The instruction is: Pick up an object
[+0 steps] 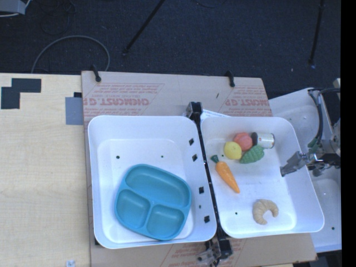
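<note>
Bins sit side by side on a cardboard sheet laid over the bench, divided by a black clamp strip running from 12 to 6 o'clock. In the left bin, a blue sectioned tray lies toward 5 o'clock, tilted slightly, with three compartments.

In the right bin, a cluster of toy foods gathers toward 12 o'clock: a yellow lemon touches a pinkish-red round fruit at its 1 o'clock, and a green bumpy vegetable presses against the lemon's 3 o'clock side. A small metallic can lies on its side just at 3 o'clock of the red fruit, touching the green piece's upper edge. An orange carrot lies slantwise below the lemon, its green stub pointing to 10 o'clock and its tip to 5 o'clock, near the lemon but apart from it. A beige croissant rests alone toward 5 o'clock of the bin, well apart from the rest.

At 3 o'clock of the right bin, the gripper reaches in over the bin's rim, its grey tip pointing toward 8 o'clock. It is clear of every toy and nothing shows between its tips; whether it is spread or closed I cannot tell at this size.
</note>
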Action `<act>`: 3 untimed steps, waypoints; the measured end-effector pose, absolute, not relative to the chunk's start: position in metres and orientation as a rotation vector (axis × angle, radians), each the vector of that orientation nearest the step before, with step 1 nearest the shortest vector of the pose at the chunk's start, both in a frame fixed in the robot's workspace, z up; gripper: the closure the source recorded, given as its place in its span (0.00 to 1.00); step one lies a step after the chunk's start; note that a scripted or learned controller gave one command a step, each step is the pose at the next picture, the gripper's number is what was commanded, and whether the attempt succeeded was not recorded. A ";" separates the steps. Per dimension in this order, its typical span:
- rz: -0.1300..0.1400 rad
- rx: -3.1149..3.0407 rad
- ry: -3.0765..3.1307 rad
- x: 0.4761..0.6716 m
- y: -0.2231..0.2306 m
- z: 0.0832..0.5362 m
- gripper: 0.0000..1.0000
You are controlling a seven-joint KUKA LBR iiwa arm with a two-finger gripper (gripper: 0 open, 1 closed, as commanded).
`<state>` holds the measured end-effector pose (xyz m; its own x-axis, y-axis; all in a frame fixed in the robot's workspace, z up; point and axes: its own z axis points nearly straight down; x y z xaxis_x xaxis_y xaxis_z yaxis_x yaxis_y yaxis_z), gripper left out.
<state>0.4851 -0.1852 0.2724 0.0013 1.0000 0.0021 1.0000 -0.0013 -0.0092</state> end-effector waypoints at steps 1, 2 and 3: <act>0.002 -2.219 -2.220 0.487 -0.185 0.276 0.00; 0.005 -2.216 -2.216 0.491 -0.189 0.215 0.00; 0.005 -2.217 -2.215 0.487 -0.198 0.163 0.00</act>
